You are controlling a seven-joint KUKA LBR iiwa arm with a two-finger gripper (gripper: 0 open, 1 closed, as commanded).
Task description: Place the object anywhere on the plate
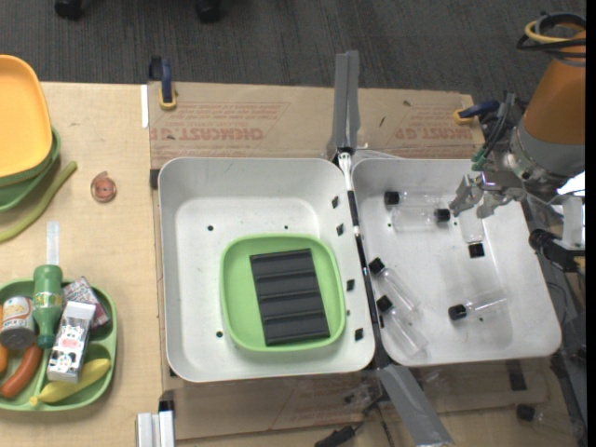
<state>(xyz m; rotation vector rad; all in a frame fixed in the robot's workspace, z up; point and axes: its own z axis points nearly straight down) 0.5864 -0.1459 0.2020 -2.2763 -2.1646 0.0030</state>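
Green plate [234, 270] centred toward the front of the left bin [186, 214], with a band of bare white floor on all four sides, broadest toward the back wall. Flat on the plate, a dark ribbed block [291, 296], long edges parallel to the plate's sides, inside the raised rim all round and covering most of the flat middle. In the right bin [521, 287], clear vials with black caps [410, 220] scattered and apart: two near the back, two close along the left wall beside the divide between the bins, one near the front right [475, 307], plus a small black piece [476, 249] alone mid-bin. Gripper [473, 194] over the back right part of that bin, near its right wall, just beside the rearmost vials; grip state cannot be told, and nothing seen held. Orange band of the arm [557, 101] above the bin's back right corner. Open floor in the middle of the right bin. Left of the bins, well apart, yellow plates [19, 119] and a green tray of toy food [88, 366] on the bench.
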